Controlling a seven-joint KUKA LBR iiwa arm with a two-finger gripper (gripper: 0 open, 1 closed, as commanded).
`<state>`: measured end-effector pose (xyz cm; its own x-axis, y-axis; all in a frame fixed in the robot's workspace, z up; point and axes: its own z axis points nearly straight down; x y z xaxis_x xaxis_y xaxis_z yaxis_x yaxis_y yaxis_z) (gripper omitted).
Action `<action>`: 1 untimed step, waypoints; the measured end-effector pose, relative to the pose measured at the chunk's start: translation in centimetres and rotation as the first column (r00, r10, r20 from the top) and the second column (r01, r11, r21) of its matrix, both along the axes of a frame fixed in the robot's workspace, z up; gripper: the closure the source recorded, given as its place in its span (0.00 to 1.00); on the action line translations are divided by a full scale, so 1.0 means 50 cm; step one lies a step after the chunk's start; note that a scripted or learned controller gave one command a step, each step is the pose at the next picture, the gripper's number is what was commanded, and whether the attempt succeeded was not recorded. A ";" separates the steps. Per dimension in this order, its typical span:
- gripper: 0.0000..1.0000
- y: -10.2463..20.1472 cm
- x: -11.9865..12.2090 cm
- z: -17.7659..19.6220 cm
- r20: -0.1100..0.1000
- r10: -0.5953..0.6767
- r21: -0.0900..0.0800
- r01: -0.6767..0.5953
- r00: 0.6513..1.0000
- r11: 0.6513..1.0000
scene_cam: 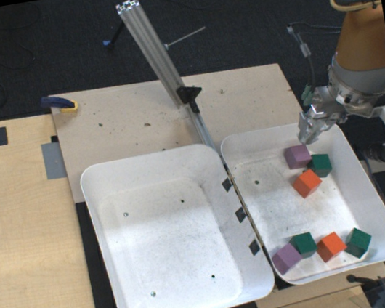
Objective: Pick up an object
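You have seven blocks in the right bin [375, 187], two purple [297, 155], three green [320, 164] and two orange [306, 183], with the pincer [309, 133] hanging just above the far purple one.

dark floor [47, 42], plywood bench [127, 120]
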<state>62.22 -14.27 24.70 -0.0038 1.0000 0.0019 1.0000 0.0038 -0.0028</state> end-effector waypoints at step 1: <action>1.00 0.088 -0.007 -0.012 -0.002 0.000 0.000 0.000 1.000 1.000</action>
<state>61.89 -9.84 24.12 -0.0041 1.0000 0.0024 1.0000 0.0041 -0.0044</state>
